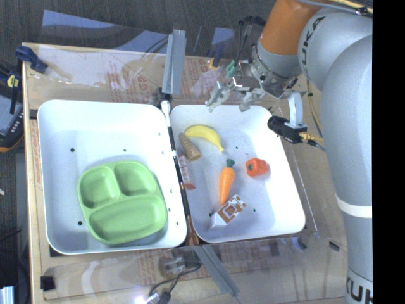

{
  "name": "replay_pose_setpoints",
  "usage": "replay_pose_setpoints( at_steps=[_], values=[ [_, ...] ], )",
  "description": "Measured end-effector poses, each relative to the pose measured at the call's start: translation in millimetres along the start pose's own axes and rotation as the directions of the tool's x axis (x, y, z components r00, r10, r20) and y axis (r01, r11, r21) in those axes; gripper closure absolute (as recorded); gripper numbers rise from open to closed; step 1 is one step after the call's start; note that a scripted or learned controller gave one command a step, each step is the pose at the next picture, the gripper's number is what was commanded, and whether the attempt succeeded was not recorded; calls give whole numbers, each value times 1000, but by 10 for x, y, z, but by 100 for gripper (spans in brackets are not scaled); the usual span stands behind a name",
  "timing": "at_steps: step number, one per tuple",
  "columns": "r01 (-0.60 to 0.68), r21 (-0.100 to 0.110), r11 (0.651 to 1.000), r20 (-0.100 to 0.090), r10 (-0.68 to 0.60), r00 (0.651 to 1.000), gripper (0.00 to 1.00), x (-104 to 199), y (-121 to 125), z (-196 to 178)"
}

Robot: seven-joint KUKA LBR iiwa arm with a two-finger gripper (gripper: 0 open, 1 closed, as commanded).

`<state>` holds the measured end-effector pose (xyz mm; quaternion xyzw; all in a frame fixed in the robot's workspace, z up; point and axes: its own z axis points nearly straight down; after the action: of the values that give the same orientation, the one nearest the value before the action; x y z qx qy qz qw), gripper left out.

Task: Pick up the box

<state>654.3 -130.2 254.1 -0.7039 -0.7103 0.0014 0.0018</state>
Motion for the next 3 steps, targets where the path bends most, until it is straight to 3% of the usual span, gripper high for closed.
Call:
replay_pose_setpoints(
  at_steps=[1,2,3],
  values=[
    [57,0,998,6,-57,998,0,215,-158,1628],
    [211,-3,978,2,-211,978,0,-267,-176,946],
    [265,-1,964,0,-265,964,0,-325,-349,1222]
  ],
)
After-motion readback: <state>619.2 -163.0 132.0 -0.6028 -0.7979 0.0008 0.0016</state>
